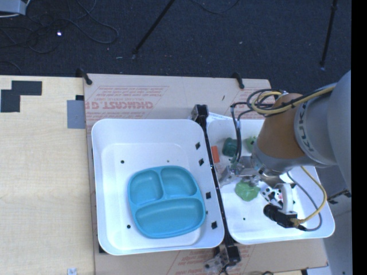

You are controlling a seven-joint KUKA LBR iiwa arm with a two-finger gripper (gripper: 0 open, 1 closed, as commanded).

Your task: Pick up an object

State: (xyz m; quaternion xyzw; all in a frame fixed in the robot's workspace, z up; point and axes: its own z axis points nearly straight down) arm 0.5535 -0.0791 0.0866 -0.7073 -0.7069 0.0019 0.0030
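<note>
Bench [40, 182]; two white bins [109, 148]

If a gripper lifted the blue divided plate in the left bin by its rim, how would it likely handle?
The blue divided plate looks moulded and stiff, so it probably would not flop. It lies flat on the left bin floor, so rolling seems unlikely. Its low, rounded rim and smooth-looking surface could let it slip or tilt if gripped at one edge.

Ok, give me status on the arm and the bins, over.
End effector low in right bin, grip unclear. Green object beside it, teal one behind. Blue divided tray in left bin.
</note>
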